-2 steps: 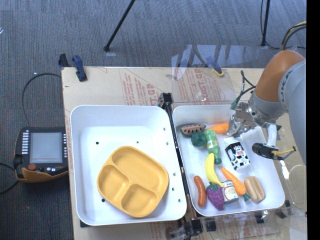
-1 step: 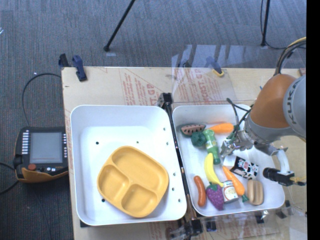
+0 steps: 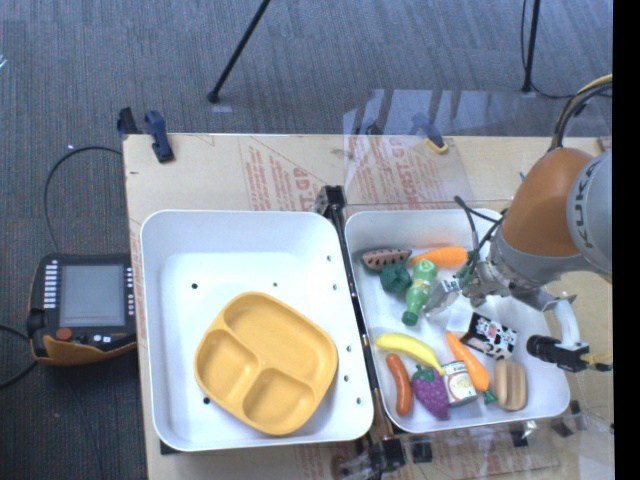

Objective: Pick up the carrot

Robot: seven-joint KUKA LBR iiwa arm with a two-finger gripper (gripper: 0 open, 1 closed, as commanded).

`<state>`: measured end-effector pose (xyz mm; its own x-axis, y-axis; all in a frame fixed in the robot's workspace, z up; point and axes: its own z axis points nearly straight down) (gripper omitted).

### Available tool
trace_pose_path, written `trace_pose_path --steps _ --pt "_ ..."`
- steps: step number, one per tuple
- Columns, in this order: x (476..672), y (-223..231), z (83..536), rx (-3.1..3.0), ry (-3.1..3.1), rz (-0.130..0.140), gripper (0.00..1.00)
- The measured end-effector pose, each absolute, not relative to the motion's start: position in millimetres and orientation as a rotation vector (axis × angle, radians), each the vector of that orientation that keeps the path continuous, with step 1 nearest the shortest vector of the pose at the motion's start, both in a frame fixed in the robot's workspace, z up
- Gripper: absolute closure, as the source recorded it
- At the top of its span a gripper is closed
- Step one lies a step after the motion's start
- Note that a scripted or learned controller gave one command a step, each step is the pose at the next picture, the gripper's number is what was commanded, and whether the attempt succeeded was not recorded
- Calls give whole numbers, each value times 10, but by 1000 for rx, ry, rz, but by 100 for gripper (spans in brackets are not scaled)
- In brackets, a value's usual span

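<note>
I see my gripper (image 3: 468, 286) over the right bin (image 3: 556, 400), grip state unclear, carrot (image 3: 467, 360) near the front between banana (image 3: 408, 347), black-and-white carton (image 3: 492, 335), hot dog bun (image 3: 511, 384) and grapes (image 3: 432, 392)

Two carrots (image 3: 440, 256) (image 3: 467, 360), two bins (image 3: 165, 268) (image 3: 550, 393), one yellow tray (image 3: 265, 362), one banana (image 3: 408, 347).

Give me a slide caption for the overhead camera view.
The arm's hand hovers over the right bin of toy food, near a carrot; a yellow tray fills the left bin.
</note>
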<state>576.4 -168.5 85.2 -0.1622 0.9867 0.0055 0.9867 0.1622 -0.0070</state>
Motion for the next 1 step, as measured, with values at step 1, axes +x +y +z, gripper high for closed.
trace_pose_path --steps 1 --pt "5325 -1500 853 -1448 -2779 -1 0"
